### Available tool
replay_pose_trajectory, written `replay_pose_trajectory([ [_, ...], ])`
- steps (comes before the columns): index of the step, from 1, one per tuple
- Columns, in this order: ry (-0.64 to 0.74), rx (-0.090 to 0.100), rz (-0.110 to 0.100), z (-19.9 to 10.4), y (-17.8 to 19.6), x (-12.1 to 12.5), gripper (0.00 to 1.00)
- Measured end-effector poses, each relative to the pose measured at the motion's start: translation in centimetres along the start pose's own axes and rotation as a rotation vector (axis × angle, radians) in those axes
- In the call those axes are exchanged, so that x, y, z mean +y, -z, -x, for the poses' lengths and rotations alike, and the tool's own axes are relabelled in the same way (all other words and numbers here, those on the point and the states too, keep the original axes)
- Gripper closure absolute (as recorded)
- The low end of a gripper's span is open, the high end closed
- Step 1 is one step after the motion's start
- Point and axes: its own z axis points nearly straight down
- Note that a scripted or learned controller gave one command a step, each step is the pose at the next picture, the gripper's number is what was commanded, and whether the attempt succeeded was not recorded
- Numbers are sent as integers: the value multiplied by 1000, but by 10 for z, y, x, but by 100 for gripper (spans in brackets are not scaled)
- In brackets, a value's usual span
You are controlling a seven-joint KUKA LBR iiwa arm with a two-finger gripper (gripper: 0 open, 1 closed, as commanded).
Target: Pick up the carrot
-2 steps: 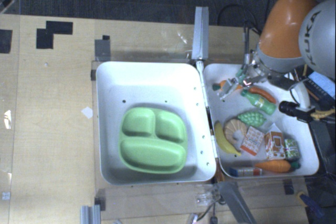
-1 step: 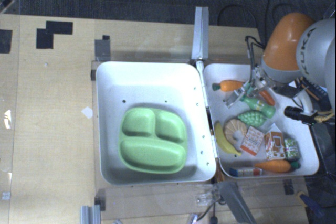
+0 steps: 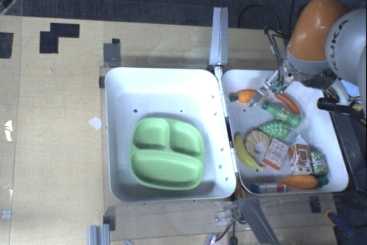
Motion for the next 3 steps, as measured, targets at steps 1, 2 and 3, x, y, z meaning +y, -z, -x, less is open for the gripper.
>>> replay_pose_trajectory([
  [1, 0, -7, 8, 1, 14, 3, 100],
  [2, 0, -7, 8, 1, 14, 3, 0],
  [3, 50, 12, -16, -24, -25, 20, 0],
])
